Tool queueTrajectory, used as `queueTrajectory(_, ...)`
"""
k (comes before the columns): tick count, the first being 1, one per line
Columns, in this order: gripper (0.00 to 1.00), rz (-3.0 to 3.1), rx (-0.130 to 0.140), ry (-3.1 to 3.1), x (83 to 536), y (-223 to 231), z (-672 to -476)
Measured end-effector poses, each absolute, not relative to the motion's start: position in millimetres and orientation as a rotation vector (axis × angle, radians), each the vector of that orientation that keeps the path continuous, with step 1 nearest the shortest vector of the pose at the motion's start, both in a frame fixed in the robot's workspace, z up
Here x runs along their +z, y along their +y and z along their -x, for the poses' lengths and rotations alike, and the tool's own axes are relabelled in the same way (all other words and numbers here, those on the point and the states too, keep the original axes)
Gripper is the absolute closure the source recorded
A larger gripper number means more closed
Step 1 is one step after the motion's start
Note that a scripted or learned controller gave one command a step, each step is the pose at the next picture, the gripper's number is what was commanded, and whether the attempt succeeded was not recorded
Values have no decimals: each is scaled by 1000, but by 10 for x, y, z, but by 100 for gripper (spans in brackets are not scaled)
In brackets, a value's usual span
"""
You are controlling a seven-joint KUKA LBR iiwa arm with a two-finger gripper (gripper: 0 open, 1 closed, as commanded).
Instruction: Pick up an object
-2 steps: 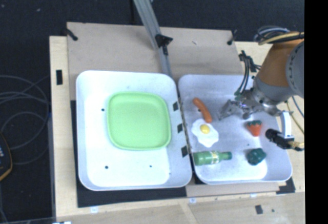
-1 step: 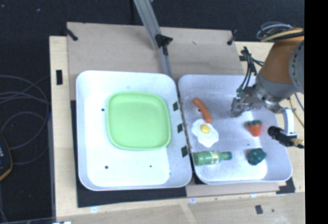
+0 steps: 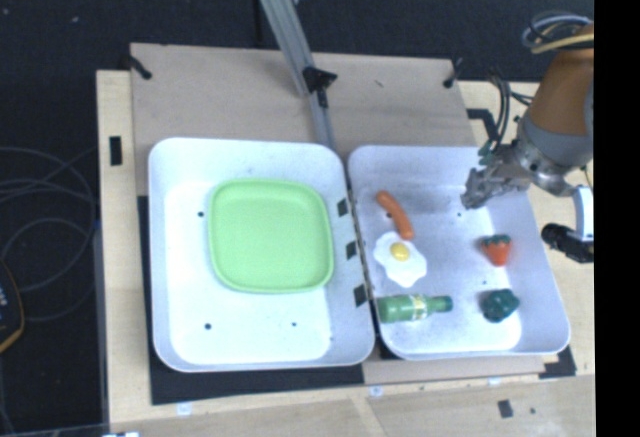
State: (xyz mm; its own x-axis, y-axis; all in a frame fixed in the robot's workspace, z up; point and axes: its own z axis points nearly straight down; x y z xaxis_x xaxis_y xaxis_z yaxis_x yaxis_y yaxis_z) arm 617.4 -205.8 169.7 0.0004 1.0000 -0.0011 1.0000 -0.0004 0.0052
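Observation:
The right bin (image 3: 440, 175) holds an orange sausage (image 3: 395, 213), a fried egg (image 3: 400, 260), a green bottle (image 3: 413, 306) lying on its side, a small red and orange strawberry-like toy (image 3: 497, 249) and a dark green lump (image 3: 499, 304). My gripper (image 3: 481, 190) hangs over the bin's upper right part, above and left of the red toy and well right of the sausage. Nothing shows between its fingers.
The left bin (image 3: 180, 255) holds a light green square plate (image 3: 270, 234). A grey metal pole (image 3: 285, 10) slants from the top down to the gap between the bins. The arm with its orange band (image 3: 560, 95) comes in from the right.

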Motion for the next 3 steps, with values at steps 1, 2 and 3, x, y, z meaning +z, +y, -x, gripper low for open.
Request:
queueTrajectory(1, 100, -2219, 4, 2218, 2158, -2089, -6226)
queueTrajectory(2, 100, -2218, 5, 2218, 2690, -2097, -6233)
queueTrajectory(3, 100, -2217, 2, 2224, 2735, -1631, -6167)
